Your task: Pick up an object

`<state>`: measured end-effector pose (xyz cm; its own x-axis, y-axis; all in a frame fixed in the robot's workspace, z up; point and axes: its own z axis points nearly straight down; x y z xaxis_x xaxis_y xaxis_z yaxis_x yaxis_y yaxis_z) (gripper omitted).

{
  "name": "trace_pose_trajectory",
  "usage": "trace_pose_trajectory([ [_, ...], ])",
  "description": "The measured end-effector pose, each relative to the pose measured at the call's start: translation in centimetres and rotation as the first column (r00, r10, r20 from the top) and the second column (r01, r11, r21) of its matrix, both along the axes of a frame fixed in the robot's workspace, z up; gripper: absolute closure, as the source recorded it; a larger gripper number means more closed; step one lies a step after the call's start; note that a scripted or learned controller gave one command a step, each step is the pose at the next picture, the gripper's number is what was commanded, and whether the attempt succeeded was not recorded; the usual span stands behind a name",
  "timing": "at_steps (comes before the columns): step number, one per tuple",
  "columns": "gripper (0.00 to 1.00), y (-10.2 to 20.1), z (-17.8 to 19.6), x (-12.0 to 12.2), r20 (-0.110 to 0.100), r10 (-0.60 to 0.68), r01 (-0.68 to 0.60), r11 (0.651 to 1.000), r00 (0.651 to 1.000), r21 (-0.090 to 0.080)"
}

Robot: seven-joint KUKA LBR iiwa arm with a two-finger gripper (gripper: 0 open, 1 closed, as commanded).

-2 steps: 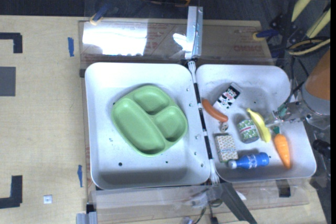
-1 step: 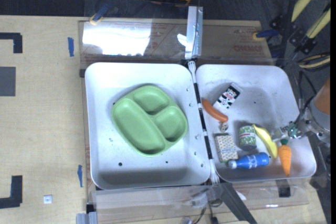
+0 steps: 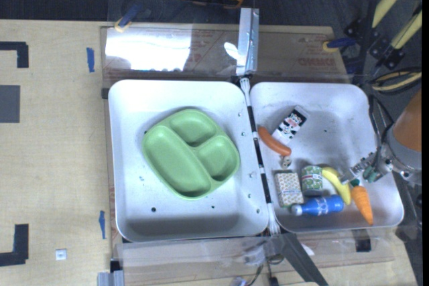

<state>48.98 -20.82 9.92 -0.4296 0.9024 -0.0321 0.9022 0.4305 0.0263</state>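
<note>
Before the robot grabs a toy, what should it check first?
1. Toys in the right bin: ok. Carrot, banana, blue bottle and hot dog lie there.
2. Gripper near a toy: ok, it sits by the bin's right edge, just above the carrot.
3. Gripper already carrying something: cannot tell.
4. Room around the carrot: not ok, the banana and bottle crowd it.
5. Green plate out of the way: ok, it lies in the left bin.

Arm (image 3: 410,134) cut off by right frame edge; grey body and orange band partly seen. Gripper (image 3: 365,171) small, blurred at right bin's (image 3: 335,96) right wall. Labels on small can (image 3: 311,179) and box (image 3: 288,187) unreadable, lower right.
</note>
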Motion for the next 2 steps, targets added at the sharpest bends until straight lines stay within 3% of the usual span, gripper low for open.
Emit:
trace_pose_trajectory([
  [1,0.00,7.6,0.1,0.6,-0.002,0.164,-0.164,0.987,0.987,-0.002],
  [2,0.00,3.4,12.3,-0.9,-0.035,0.090,-0.090,0.996,0.995,0.016],
])
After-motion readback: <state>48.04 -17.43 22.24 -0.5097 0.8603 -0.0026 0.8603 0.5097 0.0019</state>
